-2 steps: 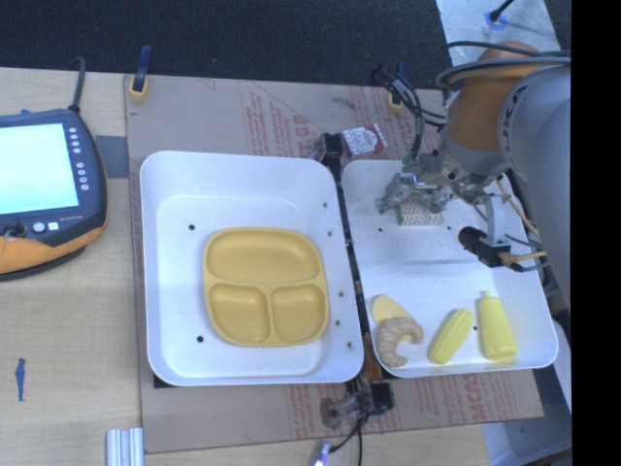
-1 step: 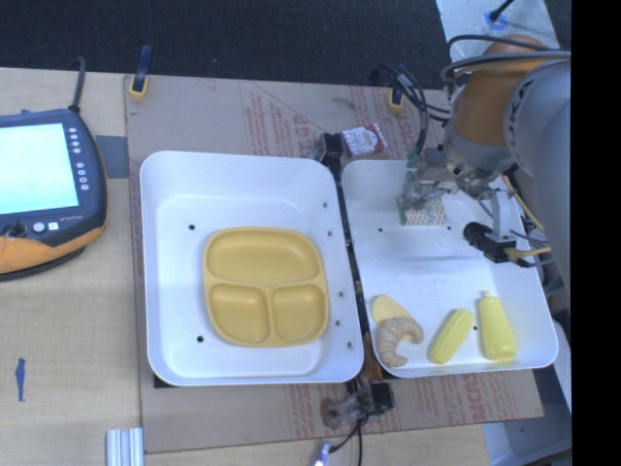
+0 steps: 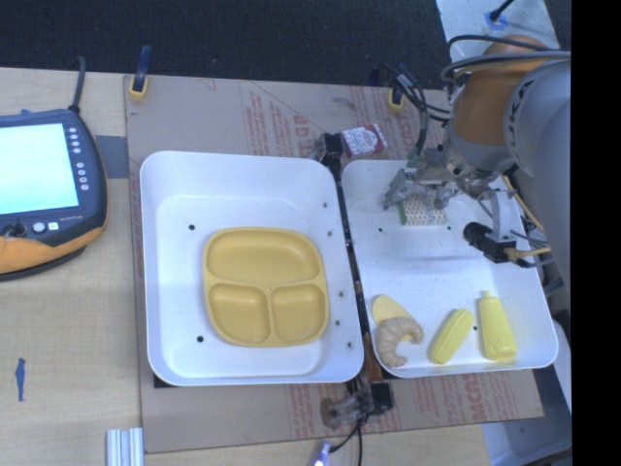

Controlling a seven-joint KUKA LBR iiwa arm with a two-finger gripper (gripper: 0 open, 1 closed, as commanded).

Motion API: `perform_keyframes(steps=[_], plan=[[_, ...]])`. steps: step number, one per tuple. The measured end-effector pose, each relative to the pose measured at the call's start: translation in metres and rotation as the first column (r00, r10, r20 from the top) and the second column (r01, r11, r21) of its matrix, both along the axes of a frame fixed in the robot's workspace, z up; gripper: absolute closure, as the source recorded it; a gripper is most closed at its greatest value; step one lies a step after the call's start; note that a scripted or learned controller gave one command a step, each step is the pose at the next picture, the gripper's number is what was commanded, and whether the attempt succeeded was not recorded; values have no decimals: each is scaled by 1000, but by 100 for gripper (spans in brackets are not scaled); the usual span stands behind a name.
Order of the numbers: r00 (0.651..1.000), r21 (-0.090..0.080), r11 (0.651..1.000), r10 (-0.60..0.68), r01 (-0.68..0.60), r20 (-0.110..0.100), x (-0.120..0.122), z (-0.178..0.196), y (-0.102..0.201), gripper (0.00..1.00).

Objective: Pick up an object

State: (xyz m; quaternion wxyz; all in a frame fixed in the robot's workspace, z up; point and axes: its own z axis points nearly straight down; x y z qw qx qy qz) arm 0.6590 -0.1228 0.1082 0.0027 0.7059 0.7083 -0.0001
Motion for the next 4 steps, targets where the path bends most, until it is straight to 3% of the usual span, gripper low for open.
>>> perform_keyframes(steps=[1, 2, 3, 4], plan=[[1000, -3, 1000, 0, 0, -1, -1, -12, 9, 0], [1000, -5, 1000, 2, -2, 0, 0, 0, 7, 100], [1000, -4, 1000, 2, -2, -1, -1, 0, 7, 0], [1000, 0, 1000, 0, 0, -3, -1, -12, 7, 0]])
